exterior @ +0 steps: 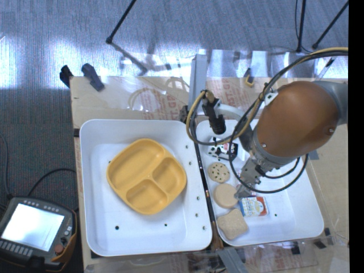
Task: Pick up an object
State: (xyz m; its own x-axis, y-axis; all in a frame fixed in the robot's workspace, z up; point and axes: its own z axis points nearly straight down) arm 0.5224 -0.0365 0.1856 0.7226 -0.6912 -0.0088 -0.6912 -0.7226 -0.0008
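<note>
**Pick not yet made: arm low over the right bin**

You have the arm [296, 124] reaching into the right bin [296, 220], with the pincer [245, 189] down among the items there. You cannot tell its state from this slant. Right by it lie a round tan disc [225, 195], a dotted cookie [218, 172], a bread-like piece [232, 224] and a small printed packet [253, 206], all resting on the bin floor. Nothing looks lifted, so I judge the grasp and raise remain. The yellow divided plate [147, 176] sits in the left bin [96, 232], well apart.
</note>
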